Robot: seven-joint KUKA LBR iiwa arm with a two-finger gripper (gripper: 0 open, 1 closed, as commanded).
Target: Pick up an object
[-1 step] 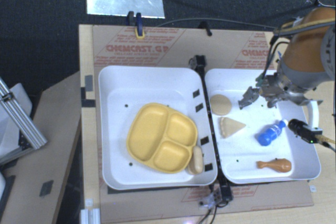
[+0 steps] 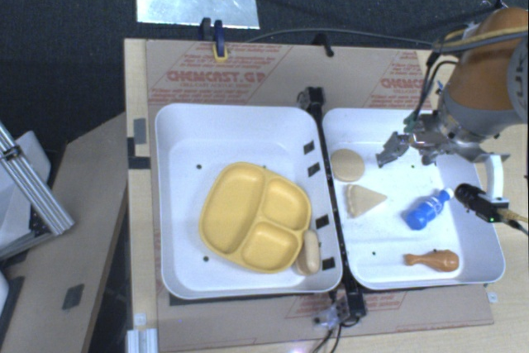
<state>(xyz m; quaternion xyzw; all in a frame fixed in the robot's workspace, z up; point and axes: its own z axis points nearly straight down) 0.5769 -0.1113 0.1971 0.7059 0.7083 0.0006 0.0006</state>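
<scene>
The gripper [image 2: 407,146] hangs above the right bin [image 2: 488,260], its fingers spread and holding nothing, just right of the round tan disc [image 2: 347,165].

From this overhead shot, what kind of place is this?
Likely a robot lab pick-and-place bench: two shallow white plastic bins clipped together, toy items such as a small blue bottle, and a grey arm with an orange band reaching in.
</scene>
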